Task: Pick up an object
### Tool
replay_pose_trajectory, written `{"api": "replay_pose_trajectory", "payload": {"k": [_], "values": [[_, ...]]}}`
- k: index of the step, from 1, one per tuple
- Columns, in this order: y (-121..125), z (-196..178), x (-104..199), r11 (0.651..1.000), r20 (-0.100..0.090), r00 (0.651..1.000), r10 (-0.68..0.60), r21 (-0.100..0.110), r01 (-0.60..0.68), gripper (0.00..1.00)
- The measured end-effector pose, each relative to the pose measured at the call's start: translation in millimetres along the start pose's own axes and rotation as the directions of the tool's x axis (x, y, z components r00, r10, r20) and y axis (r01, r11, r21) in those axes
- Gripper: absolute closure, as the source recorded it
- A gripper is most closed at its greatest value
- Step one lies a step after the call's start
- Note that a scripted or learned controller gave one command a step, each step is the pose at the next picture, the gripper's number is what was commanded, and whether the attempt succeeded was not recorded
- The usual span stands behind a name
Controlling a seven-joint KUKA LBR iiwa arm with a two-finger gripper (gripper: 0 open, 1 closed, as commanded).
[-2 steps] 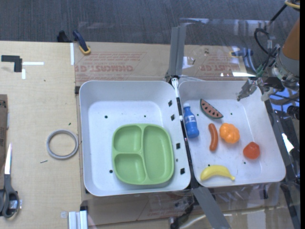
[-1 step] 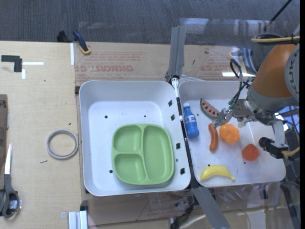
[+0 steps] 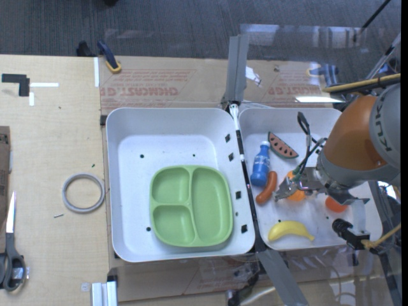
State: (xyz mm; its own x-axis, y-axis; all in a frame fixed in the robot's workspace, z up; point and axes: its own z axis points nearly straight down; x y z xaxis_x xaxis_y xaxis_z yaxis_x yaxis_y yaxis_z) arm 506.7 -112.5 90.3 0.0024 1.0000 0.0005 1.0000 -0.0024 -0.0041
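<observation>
Claw (image 3: pixel 285 190) low in the right bin (image 3: pixel 319 116), can't tell its opening or hold. Orange fruit (image 3: pixel 295 194) touching its tip, sausage (image 3: pixel 266 188) just left. Center over fruit, descend straight, avoid sausage.

Single fixed overhead camera, angled down, both bins (image 3: pixel 121 190) framed

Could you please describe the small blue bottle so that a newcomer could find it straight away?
Look in the right-hand white bin, along its left wall. The blue bottle lies there, white cap pointing away from the camera, just above the red sausage and left of the watermelon slice. It is the bin's one blue item.
</observation>
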Motion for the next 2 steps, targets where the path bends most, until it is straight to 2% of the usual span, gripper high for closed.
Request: {"api": "replay_pose_trajectory", "payload": {"k": [1, 2], "values": [[0, -9, -1, 1.0, 0.0, 1.0, 0.003, 0.0, -0.003, 1.0], [29, -101, 54, 1.0, 0.001, 1.0, -0.003, -0.002, 0.003, 1.0]]}}
